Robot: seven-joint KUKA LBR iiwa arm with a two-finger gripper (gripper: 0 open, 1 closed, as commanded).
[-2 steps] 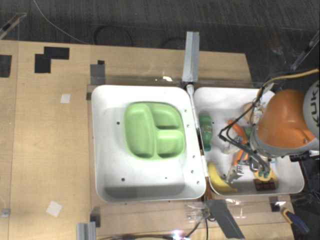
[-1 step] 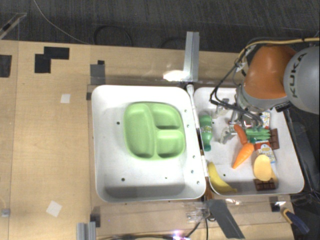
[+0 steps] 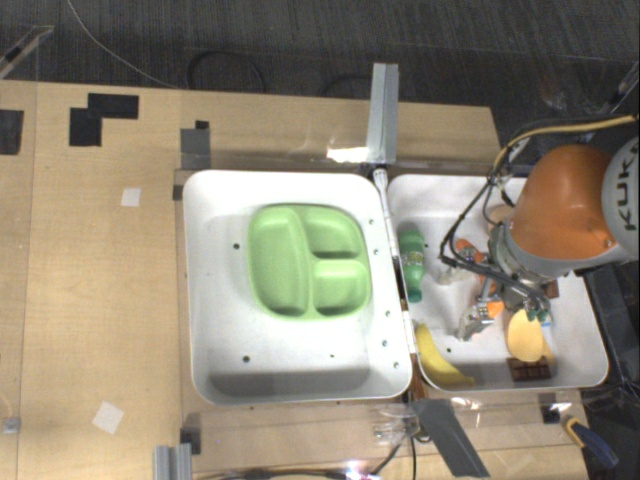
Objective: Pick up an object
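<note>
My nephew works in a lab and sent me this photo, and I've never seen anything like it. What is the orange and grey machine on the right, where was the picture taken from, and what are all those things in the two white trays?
The machine is a robot arm, grey with an orange band, reaching in from the right. At its end is a grasping tool with two fingers, hanging low over the right tray. Cables and parts hide the tool's tip, so I cannot tell whether anything is held.

The picture comes from one fixed camera above the bench, looking down at a slant.

The left bin holds a green divided plate with three compartments. The right bin holds a green bottle along its left wall, a banana near the front, a yellow lemon-like fruit and a small dark brown block just in front of it.

The job is simply to pick up one object.
</note>
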